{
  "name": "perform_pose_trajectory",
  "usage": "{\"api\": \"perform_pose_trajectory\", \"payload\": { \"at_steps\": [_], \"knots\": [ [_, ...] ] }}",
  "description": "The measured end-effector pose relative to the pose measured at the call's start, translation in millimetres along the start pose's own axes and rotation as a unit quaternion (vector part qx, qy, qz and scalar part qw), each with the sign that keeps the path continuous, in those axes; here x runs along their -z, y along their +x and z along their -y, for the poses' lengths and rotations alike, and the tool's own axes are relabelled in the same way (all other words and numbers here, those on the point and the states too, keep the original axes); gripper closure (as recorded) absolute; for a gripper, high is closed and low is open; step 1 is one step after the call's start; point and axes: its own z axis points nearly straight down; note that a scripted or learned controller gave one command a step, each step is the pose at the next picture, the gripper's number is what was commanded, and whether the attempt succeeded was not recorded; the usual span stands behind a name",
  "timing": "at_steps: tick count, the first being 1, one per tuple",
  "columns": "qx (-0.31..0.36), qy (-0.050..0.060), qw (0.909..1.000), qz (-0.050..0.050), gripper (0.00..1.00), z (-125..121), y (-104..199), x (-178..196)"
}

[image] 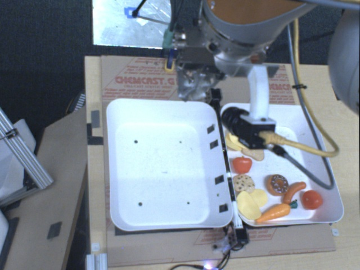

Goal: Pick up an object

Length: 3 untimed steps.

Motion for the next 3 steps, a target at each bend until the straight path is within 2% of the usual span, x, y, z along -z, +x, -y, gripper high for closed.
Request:
{"api": "perform_pose_trajectory", "payload": {
  "at_steps": [1, 2, 3],
  "knots": [
    [-0.006, 0.004, 1.0000, 0.003, 1.00, 0.0, -81.6, 1.8],
    [0.002, 0.010, 0.9999, 0.004, 1.00, 2.5, -11.7, -112.8],
    [0.000, 0.000, 1.0000, 0.000, 1.00, 0.2, 5.0, -13.2]
  ]
}}
